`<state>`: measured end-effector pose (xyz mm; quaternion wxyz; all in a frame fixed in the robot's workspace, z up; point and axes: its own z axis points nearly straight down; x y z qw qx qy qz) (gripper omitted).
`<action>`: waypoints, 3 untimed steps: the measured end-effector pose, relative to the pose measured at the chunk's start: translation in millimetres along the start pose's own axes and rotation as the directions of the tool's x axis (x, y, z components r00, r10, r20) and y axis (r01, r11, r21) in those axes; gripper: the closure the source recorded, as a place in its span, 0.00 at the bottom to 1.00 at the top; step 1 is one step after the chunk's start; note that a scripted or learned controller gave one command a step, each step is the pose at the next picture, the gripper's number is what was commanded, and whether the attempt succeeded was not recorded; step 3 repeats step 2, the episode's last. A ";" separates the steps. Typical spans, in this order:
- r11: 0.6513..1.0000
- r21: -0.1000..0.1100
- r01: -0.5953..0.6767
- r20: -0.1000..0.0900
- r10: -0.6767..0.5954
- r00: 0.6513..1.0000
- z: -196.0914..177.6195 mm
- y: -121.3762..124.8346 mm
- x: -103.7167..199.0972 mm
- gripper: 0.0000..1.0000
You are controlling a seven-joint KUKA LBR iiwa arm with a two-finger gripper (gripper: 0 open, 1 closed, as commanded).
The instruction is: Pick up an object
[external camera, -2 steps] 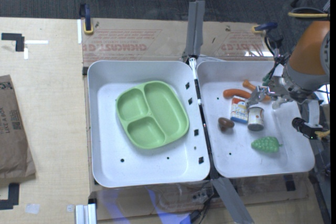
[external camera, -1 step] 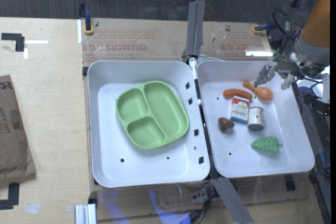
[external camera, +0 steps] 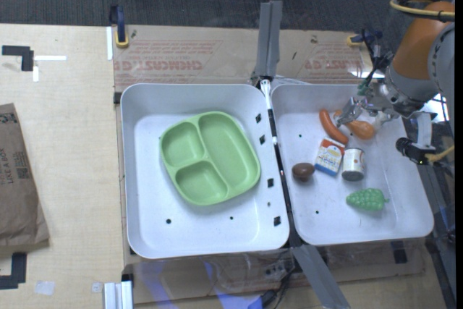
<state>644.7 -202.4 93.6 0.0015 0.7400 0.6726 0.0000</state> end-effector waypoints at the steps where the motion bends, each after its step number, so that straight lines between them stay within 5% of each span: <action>1: 1.000 0.004 0.003 0.002 -0.003 1.000 -9.1 -1.0 0.0 1.00; 2: 0.999 0.001 0.046 0.000 -0.046 0.999 -123.4 5.7 23.6 1.00; 3: 0.999 0.001 0.046 0.000 -0.046 0.999 -123.4 5.7 23.6 1.00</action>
